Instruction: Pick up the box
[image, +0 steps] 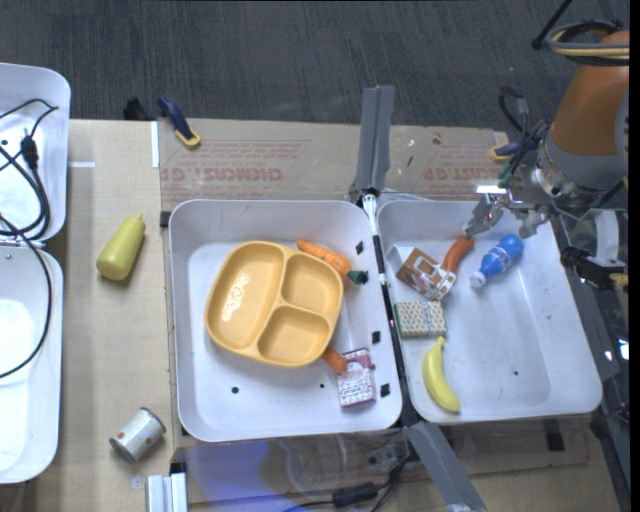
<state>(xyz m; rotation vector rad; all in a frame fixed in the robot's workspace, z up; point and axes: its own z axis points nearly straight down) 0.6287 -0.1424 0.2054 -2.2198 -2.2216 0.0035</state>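
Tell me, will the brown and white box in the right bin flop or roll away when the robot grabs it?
Probably neither. The box has flat sides and sharp corners, so it looks stiff and unlikely to roll. It sits tilted beside the carrot, so it may tip or slide when nudged. It looks like cardboard, likely light for the gripper.

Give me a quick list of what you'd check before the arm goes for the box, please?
1. Box located: ok, the brown-and-white box lies in the right bin.
2. Gripper placed over the box: not ok, it hovers up and to the right of it.
3. Room around the box: not ok, a carrot touches it, and a patterned sponge lies just below.
4. Fingers open: cannot tell.
5. Gripper free of load: ok, nothing seen between its fingers.
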